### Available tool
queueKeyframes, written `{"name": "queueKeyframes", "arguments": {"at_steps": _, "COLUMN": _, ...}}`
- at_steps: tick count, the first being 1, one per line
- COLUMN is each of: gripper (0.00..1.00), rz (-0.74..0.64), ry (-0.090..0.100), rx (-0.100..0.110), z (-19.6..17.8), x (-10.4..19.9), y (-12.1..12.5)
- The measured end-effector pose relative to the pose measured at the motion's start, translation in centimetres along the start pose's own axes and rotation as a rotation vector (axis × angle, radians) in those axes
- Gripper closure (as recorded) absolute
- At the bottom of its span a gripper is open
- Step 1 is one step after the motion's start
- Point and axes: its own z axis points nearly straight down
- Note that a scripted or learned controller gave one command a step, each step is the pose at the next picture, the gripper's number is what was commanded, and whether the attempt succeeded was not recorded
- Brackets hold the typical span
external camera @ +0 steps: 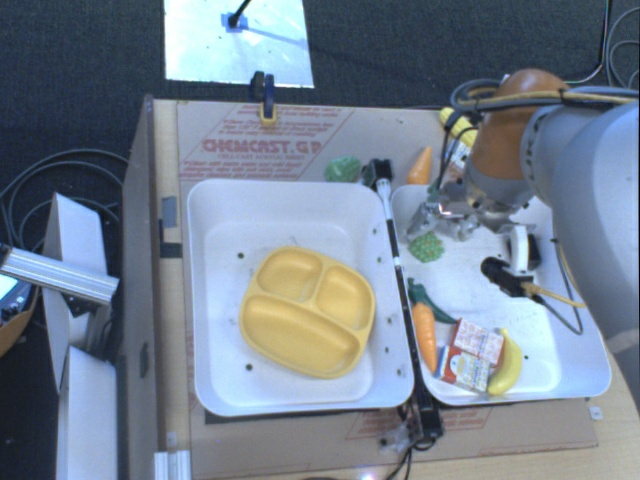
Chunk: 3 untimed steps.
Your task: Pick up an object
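My gripper [441, 219] hangs over the back left of the right bin [570, 368], just above a small green leafy toy [427, 247]. Whether it touches the toy cannot be made out. Along that bin's left wall lies an orange carrot with a green top [424, 330]. Toward the front sit a small red and white carton [470, 354] and a yellow banana [508, 364], touching each other. A yellow divided plate [308, 310] lies in the left bin [215, 268].
Behind the bins, on the cardboard, rest a green toy [343, 170] and a second orange carrot [420, 166]. A black-headed tool with a white handle [388, 213] runs along the ridge between the bins. The arm's grey body [590, 188] covers the right bin's back right.
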Motion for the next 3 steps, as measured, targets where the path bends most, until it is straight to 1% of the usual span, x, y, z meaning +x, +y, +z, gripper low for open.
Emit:
{"name": "queueKeyframes", "arguments": {"at_steps": 1, "gripper": 0.00, "rz": -0.001, "ry": -0.003, "rx": -0.020, "z": -17.2, "x": -2.4, "y": 1.7}}
{"name": "queueKeyframes", "arguments": {"at_steps": 2, "gripper": 0.00, "rz": -0.004, "ry": 0.003, "rx": 0.009, "z": -1.8, "x": -0.9, "y": 1.1}}
{"name": "queueKeyframes", "arguments": {"at_steps": 3, "gripper": 0.00, "rz": 0.000, "ry": 0.002, "rx": 0.002, "z": 0.1, "x": 0.0, "y": -1.2}}
